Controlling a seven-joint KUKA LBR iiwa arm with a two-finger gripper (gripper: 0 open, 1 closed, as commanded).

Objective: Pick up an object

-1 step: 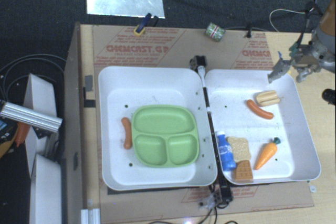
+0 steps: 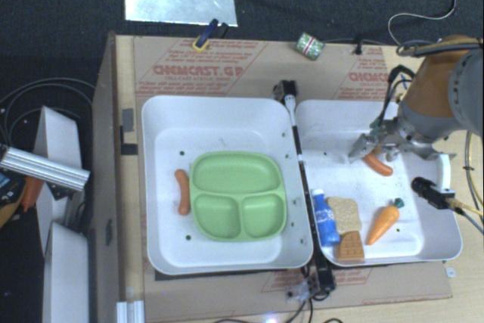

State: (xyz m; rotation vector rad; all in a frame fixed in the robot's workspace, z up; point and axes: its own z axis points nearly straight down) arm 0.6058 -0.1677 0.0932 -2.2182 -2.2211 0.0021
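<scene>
The gripper is low in the right bin, its fingers spread a little, their tips at the left end of a sausage that lies on the bin floor; whether they clasp it cannot be told. The arm reaches in from the right, wrist bent down. Nearer the front lie a carrot, bread, a cracker and a blue bottle. The left bin holds a green tray and another sausage.
</scene>
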